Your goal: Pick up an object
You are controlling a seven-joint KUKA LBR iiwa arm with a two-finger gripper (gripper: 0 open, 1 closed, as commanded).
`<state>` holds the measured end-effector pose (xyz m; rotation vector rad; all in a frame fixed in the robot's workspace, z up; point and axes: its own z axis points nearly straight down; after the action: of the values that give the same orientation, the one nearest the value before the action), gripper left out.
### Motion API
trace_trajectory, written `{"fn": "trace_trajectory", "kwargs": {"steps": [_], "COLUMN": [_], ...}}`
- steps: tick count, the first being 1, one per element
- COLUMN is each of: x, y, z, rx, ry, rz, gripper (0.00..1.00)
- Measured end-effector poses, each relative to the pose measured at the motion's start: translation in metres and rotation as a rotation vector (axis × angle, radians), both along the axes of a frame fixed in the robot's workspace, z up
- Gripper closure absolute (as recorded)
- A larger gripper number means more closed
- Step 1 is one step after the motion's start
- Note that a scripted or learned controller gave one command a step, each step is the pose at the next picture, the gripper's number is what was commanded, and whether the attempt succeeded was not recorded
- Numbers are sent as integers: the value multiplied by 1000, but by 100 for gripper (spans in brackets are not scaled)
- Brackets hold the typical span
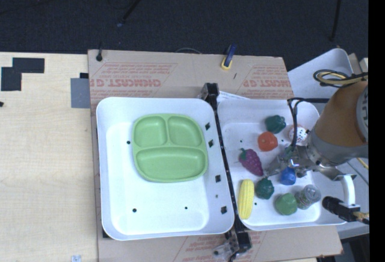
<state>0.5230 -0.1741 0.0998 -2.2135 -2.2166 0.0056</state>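
Camera view: gripper (287, 165) sat low in the right bin (240, 134), finger state unclear. Blue object (288, 177) just below it, crowded by orange ball (267, 141), purple grapes (251, 161), corn (246, 198), green ball (286, 203).

A single fixed camera looked down at a slant from above the bench, far enough back to take in both shallow white plastic bins (108, 194) at centre frame, pale wooden bench top (42, 164) at left, and dark floor across the top.
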Motion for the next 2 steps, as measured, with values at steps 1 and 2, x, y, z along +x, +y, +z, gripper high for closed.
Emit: {"fn": "trace_trajectory", "kwargs": {"steps": [1,2], "x": [0,0], "y": [1,-1], "z": [-13,-2], "rx": [-2,-2], "ry": [-4,-5], "rz": [-5,-11], "gripper": [0,100]}}
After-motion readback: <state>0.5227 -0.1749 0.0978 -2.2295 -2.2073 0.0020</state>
